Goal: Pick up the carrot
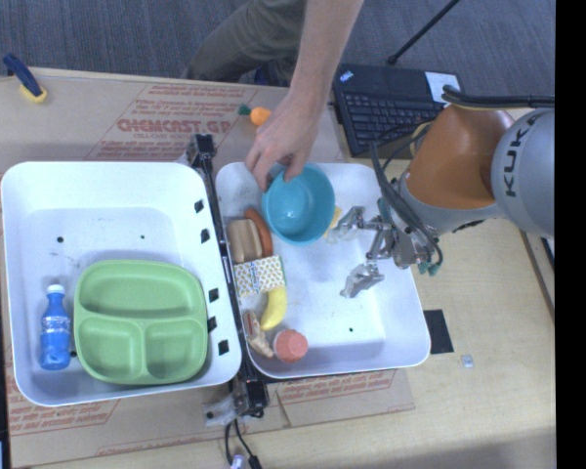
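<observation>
A small orange piece with a green end, which looks like the carrot (259, 116), lies on the cardboard beyond the bins, just past the right bin's far left corner. My gripper (356, 252) hangs over the middle of the right bin (405, 335), well to the right of and nearer than the carrot. It is open, one finger (349, 222) towards the far side and the other nearer, with nothing between them.
A person's hand (276, 149) holds a teal bowl (299, 203) in the right bin's far left part. Along that bin's left wall lie a bread piece (242, 240), a sausage (262, 229), a patterned sponge (259, 275), a banana (273, 307) and a pink cup (291, 345). The left bin holds a green tray (142, 320) and a blue bottle (55, 327).
</observation>
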Motion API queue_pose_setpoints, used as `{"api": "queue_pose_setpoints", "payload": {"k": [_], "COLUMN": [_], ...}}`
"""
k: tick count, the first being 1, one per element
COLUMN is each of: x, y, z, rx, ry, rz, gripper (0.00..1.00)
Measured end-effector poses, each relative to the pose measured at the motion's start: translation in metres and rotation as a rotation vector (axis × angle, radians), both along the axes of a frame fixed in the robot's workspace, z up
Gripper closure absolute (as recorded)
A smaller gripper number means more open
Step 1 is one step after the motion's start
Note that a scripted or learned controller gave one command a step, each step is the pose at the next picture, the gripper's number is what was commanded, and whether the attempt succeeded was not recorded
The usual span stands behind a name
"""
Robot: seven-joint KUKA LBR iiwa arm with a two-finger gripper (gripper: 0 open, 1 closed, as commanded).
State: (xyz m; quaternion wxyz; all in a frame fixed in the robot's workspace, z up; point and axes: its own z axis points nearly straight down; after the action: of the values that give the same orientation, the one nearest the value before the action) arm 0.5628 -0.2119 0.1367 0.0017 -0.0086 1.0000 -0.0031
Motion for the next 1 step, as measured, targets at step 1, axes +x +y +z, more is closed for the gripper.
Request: {"api": "queue_pose_setpoints", "payload": {"k": [1], "x": [0.0691], "y": [0.0143], "z": [0.0976], "rx": [0.002], "ry": [-0.008], "rz": [-0.178], "gripper": [0.0]}}
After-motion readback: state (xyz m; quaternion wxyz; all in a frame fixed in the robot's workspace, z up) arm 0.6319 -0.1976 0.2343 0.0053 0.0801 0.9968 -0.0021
